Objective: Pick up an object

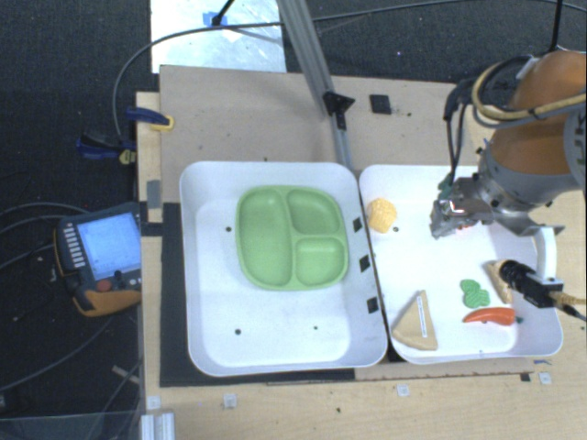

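Grey KUKA arm (527,168) wearing a wide orange band (550,81); black and tan cables (481,99) looping around it; metallic end effector (451,211).

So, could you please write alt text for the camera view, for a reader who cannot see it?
A grey and orange robot arm's hand hovers over the right white bin, which holds a yellow ball, a sandwich wedge, a green piece and a red pepper. The left bin holds a green divided plate.
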Robot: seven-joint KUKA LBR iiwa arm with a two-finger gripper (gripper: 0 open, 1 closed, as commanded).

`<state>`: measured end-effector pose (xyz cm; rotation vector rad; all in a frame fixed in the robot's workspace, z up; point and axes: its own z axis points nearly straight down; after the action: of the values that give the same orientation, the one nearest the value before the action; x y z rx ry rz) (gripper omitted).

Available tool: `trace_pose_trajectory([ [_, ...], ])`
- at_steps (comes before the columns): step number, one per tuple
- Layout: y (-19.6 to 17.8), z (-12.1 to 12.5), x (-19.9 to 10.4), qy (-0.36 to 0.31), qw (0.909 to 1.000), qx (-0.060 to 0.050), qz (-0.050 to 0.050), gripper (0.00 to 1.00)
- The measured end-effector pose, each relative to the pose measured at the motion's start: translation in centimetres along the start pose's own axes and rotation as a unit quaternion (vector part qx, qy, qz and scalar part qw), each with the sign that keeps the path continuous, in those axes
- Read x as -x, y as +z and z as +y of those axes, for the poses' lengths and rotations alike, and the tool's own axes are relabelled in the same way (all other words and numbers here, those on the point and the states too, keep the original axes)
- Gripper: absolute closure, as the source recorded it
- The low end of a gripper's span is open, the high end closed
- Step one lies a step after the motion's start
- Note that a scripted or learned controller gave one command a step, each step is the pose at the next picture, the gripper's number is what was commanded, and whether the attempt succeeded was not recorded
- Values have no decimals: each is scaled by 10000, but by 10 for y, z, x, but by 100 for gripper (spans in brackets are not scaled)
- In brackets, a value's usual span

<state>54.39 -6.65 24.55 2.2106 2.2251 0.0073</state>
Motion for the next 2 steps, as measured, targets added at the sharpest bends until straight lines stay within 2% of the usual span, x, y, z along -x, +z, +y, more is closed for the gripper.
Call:
trace_pose_trajectory([
  [1, -47, 2, 0, 3, 10000, 2, -2, 100],
  [2, -39, -10, -52, -16, 10000, -31, 11, 100],
])
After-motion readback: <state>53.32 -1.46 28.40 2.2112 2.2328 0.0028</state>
